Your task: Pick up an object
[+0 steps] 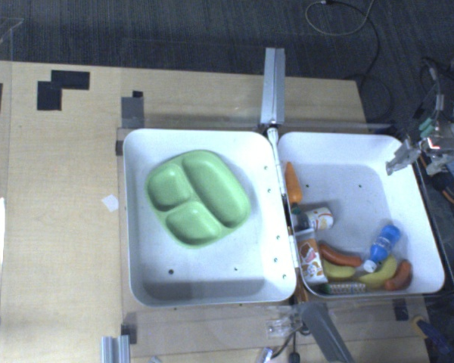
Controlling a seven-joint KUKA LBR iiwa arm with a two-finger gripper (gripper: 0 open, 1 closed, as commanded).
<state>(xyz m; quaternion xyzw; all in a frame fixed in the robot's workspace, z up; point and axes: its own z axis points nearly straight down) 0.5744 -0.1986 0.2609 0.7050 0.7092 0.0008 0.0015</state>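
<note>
Objects: bottle [384, 242], banana [367, 275], sausages lay in right bin's [363, 184] near corner.
Gripper [403, 157]: over right bin's far right corner; state undeterminable.

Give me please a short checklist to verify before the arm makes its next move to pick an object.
1. Two-finger gripper is above the right white bin: ok, at its far right corner.
2. Fingers open: cannot tell.
3. Nothing held: cannot tell.
4. Targets present: ok, blue plastic bottle, yellow banana, orange carrot.
5. Targets apart: not ok, bottle and banana touch.
6. Green divided plate lies alone in the left bin: ok.
</note>
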